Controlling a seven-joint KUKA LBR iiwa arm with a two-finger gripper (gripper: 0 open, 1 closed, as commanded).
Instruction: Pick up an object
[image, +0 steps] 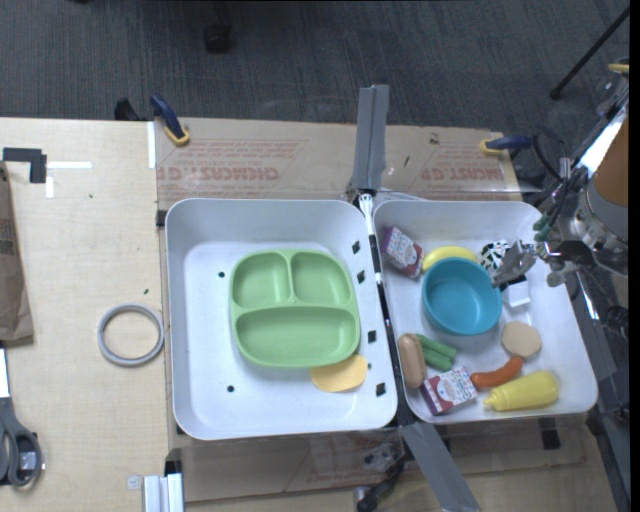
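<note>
Robot arm (610, 190) entering from the right, grey with an orange band above the wrist. The wrist sits right of the gripper (516, 262), which points leftward and down at the arm's low end. Cabling runs along the links behind it.

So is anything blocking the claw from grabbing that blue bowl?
Nothing visible does. The gripper sits just right of the blue bowl, above the right bin. A black-and-white toy lies close beside the gripper.
</note>
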